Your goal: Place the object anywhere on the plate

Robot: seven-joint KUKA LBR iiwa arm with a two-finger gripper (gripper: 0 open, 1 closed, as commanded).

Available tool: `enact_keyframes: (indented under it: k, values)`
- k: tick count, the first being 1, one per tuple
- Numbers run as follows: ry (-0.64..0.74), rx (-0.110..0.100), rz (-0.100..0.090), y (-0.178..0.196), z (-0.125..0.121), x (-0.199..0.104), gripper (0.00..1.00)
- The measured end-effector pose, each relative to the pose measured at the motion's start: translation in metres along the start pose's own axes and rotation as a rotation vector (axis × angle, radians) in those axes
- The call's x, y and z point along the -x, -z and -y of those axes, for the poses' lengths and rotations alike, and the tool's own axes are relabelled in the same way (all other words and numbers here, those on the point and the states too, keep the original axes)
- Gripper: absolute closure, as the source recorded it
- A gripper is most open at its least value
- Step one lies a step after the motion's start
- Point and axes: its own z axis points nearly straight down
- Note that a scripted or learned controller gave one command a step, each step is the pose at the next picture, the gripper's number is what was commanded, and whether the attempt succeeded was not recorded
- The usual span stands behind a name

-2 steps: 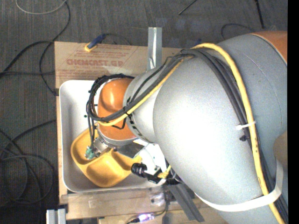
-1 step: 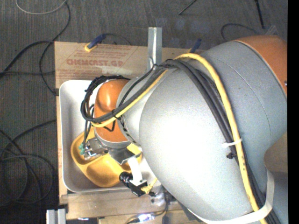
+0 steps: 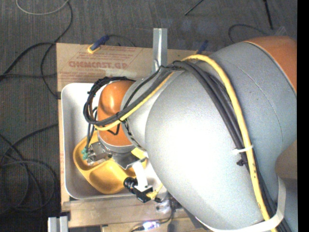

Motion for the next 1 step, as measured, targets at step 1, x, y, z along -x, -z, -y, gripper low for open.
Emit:
enact_keyframes:
  k: [1]
  values:
    - [-0.231, 0.049, -0.015, -0.0115, 0.0031, 0.0414, 1.0]
